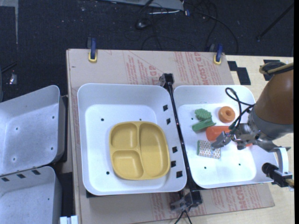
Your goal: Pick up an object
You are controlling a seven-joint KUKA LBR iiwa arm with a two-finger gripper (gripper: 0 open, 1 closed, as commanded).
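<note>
The right bin (224,171) holds a green toy (203,119), an orange ring-shaped piece (227,114), a red-orange piece (216,133) and a small patterned sponge-like square (208,149). My gripper (224,140) hangs low over the bin's middle, just right of the patterned square and against the red-orange piece. Its dark fingers (217,143) point left. Nothing shows between them.
A yellow divided plate (139,150) lies in the left bin (93,125). The arm's grey and orange body (278,106) covers the right bin's right side. Cables (236,101) loop over that bin's far edge. Two more white bins (28,125) sit at the far left.
</note>
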